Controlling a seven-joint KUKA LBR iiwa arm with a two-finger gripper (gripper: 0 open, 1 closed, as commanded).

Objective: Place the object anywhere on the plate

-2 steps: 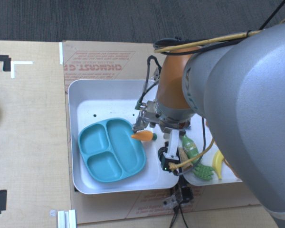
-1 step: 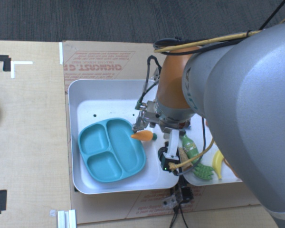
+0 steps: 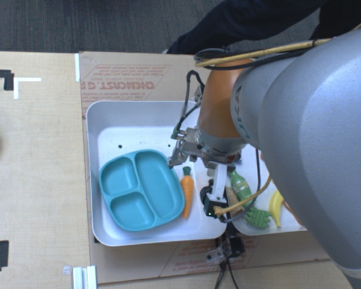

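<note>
A blue plate (image 3: 141, 188) with three compartments lies tilted in the left white bin (image 3: 102, 131). An orange carrot (image 3: 187, 192) with a green top lies on the bin floor, right against the plate's right rim. My gripper (image 3: 182, 155) hangs just above the carrot's green end, near the plate's upper right corner. The orange-banded wrist covers most of the gripper from above. Nothing shows as lifted off the bin floor.
In the right bin lie a green bottle (image 3: 240, 185), a yellow banana (image 3: 276, 208) and a green leafy toy (image 3: 259, 217). The grey arm covers most of that bin. A cardboard sheet (image 3: 126, 77) lies under the bins.
</note>
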